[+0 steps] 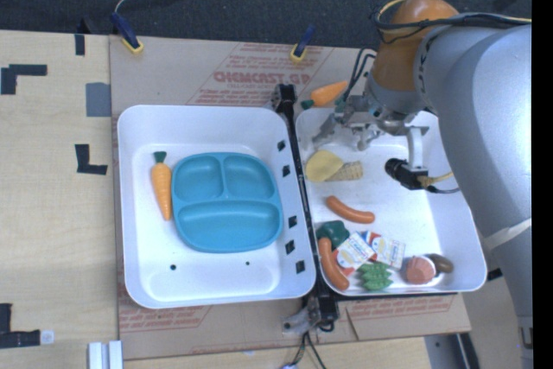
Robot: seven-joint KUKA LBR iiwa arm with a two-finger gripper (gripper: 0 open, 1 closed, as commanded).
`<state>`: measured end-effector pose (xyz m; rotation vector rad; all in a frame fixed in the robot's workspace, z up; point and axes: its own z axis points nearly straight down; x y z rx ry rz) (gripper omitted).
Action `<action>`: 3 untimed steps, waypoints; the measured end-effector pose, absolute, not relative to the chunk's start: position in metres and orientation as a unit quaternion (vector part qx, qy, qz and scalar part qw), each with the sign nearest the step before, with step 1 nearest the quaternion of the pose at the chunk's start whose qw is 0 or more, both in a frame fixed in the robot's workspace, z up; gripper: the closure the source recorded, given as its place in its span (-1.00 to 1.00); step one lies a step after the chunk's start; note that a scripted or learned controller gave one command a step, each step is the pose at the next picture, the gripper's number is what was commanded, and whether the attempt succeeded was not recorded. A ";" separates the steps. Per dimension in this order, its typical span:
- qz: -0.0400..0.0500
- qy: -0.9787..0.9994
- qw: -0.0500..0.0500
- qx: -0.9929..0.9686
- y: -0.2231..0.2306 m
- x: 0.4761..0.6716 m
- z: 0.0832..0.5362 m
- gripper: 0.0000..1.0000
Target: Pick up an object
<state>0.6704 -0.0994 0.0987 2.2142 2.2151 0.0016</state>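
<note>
we think the job has hardly begun: nothing is lifted yet, as far as we can see. the end effector [350, 130] hangs low over the back part of the right bin [449, 220], and we see no toy in its grip. we cannot tell if it is spread or pressed together, because its tip is a tangle of grey metal from up here. the toys it could pick are close by. the yellow toy [321, 166] lies just below it in the picture, touching a little cone [351, 172]. a small orange carrot [329, 92] lies near it at the bin's back corner, by the wall between the two bins. further to the front lie a sausage [350, 209] and then a crowded heap: a green toy [333, 231], two small packets [371, 250], a bit of broccoli [375, 276] and a pink round toy [419, 270]. the left bin [138, 134] on the table [52, 186] holds a blue plate [227, 200] with a long carrot [162, 186] beside it, well apart from the arm. what is left is all of the real work: go down on one toy, close on it and lift it. the big grey arm covers the right side of the right bin, so some toys may be hidden there. the heap at the front is too packed for us to name each piece.
</note>
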 end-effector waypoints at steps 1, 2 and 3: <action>-0.001 0.707 0.000 0.707 -0.099 0.639 0.110 -1.00; 0.000 0.708 0.001 0.707 -0.097 0.633 0.086 -1.00; 0.000 0.708 0.000 0.707 -0.098 0.669 0.086 -1.00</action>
